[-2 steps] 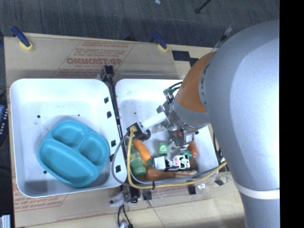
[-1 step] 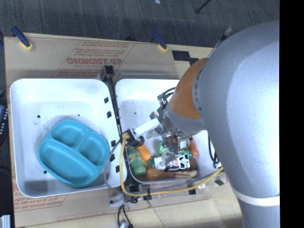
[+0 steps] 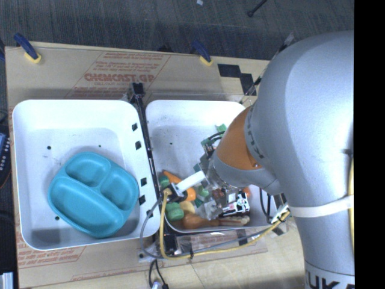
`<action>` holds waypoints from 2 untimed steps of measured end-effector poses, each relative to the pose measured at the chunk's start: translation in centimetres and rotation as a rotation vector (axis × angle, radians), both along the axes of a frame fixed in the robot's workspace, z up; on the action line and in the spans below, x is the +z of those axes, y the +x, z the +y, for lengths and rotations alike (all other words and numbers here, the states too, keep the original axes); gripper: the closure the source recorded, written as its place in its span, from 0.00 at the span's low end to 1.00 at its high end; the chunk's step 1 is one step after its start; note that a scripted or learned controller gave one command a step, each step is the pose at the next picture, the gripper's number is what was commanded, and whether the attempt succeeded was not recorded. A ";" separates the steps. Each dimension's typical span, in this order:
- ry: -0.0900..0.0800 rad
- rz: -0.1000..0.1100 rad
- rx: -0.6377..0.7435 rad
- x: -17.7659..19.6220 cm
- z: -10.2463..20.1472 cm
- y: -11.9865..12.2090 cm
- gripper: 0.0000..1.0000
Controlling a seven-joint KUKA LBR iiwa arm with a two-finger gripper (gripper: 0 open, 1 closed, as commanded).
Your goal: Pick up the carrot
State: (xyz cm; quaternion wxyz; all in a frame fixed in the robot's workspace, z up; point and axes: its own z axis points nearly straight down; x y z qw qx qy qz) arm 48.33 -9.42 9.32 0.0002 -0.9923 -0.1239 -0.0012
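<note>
The carrot (image 3: pixel 171 176) is an orange piece at the left side of the right bin (image 3: pixel 180 122), near its front, and the pale bracket on the wrist partly covers it. A second orange bit (image 3: pixel 190 193) shows just right of it; whether it belongs to the same carrot is unclear. My gripper (image 3: pixel 207 198) reaches down into the pile of toy food at the bin's front, right beside the carrot. The wrist and its fittings hide the gripper's tips.
A green piece (image 3: pixel 174 211) and a long brown item (image 3: pixel 201 221) lie along the right bin's front wall. A small black item with white marks (image 3: pixel 239 205) sits under the wrist. The left bin (image 3: pixel 36 119) holds a blue divided plate (image 3: pixel 93 191).
</note>
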 end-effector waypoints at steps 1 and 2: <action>0.002 -0.007 -0.029 0.1 0.1 -0.1 0.00; 0.005 -0.002 0.027 0.0 0.2 -0.1 0.00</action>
